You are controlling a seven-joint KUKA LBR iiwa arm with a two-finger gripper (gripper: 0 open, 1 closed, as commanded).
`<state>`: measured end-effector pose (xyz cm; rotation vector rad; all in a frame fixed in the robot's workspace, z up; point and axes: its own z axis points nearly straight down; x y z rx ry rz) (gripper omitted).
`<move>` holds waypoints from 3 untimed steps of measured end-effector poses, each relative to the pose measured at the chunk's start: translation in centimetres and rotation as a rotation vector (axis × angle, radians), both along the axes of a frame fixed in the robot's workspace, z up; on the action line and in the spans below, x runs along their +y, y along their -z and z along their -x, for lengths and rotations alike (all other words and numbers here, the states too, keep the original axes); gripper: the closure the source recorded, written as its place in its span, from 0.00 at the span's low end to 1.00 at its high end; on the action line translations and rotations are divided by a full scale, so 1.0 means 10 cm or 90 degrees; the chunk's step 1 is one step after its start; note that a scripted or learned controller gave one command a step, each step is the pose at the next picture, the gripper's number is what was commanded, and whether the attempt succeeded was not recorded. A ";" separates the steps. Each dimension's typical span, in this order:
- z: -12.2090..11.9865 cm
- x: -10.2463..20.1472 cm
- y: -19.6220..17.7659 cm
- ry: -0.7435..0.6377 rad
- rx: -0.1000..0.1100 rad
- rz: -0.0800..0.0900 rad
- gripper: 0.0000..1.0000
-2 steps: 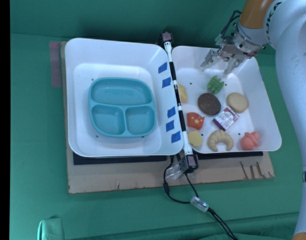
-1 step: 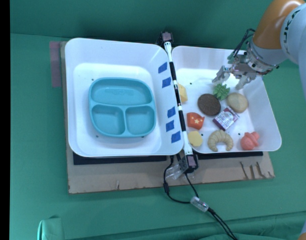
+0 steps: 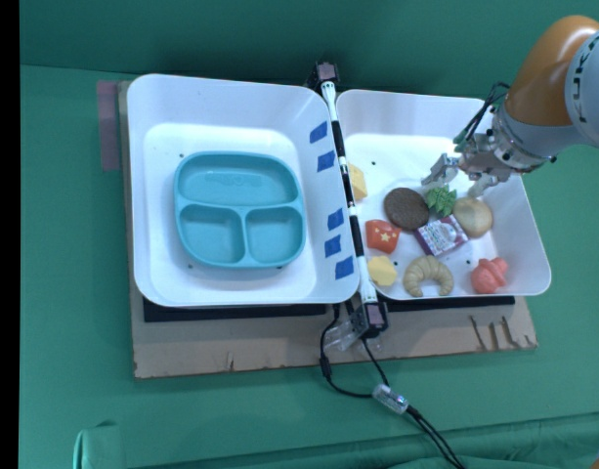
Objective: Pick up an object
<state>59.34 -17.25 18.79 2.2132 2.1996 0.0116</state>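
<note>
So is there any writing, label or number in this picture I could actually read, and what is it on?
None can be read.
Small packet in the right bin: has a printed label, too small and blurred to read.
Blue tape squares on the left bin: plain, no writing.

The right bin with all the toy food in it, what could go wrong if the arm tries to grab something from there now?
1. The gripper hangs over a tight cluster: the green piece, potato and brown patty touch or nearly touch, so it may nudge neighbours or catch two.
2. The potato looks rounded and could slip out.
3. The red packet lies flat, probably hard to get under.
</note>
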 end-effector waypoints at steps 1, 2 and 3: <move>-0.57 0.21 0.01 -0.002 0.001 0.000 0.00; -1.10 0.59 -0.80 -0.002 0.005 -0.003 0.00; -1.07 0.66 0.02 -0.002 0.018 -0.002 0.00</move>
